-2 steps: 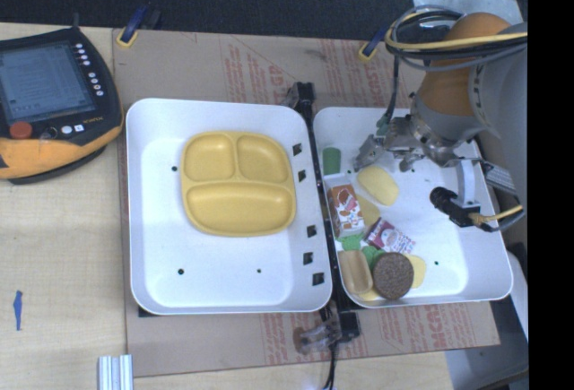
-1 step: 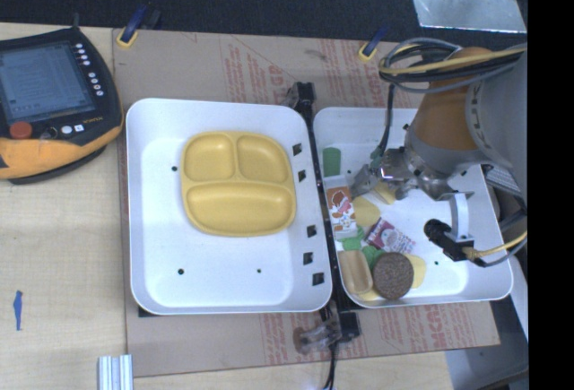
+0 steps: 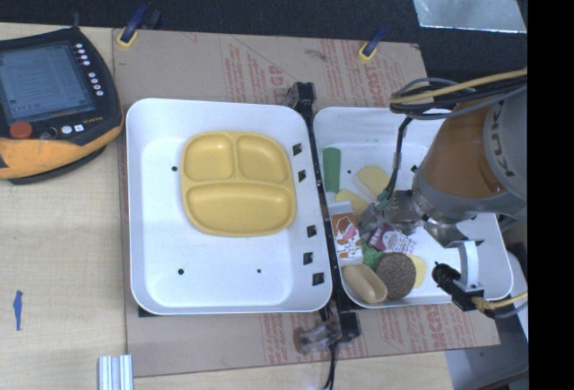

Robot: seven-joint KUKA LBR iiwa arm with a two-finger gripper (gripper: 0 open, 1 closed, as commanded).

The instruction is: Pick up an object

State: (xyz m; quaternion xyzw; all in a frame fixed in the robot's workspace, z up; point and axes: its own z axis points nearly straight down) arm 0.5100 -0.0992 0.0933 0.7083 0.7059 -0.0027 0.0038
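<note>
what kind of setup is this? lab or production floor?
Likely a robotics lab test bench: a teach pendant lies on the bench, two white bins are clamped over cardboard, and toy food fills the right one.

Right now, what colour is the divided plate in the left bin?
Yellow: the divided plate, seen clearly in the camera view.

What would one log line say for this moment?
arm: over right bin | end effector: low among the toy food | left bin: yellow divided plate | pick: not confirmed
</note>
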